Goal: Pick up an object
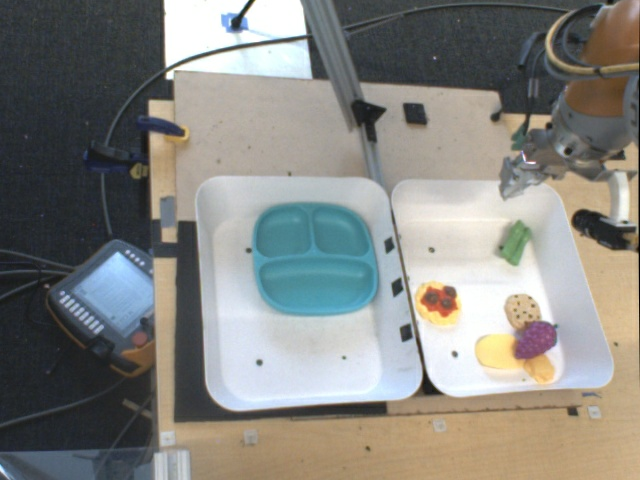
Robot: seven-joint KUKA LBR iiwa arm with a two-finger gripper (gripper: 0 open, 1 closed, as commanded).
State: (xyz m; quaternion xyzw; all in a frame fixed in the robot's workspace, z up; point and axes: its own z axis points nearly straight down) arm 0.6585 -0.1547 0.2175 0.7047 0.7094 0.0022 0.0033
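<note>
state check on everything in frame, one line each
gripper: above the right bin's far edge, nothing seen held
green piece: lying loose in the right bin, just below the gripper
pizza toy: flat, apart from the rest
cookie: flat, beside the grapes
purple grapes: resting on the yellow piece
teal divided plate: upright in the left bin, compartments bare

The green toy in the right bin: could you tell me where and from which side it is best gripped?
Probably across the narrow middle of the green toy, coming straight down. It lies flat and elongated, tilted slightly, apart from the other toys, with the bin wall close on its right. The gripper hangs just above it.
</note>
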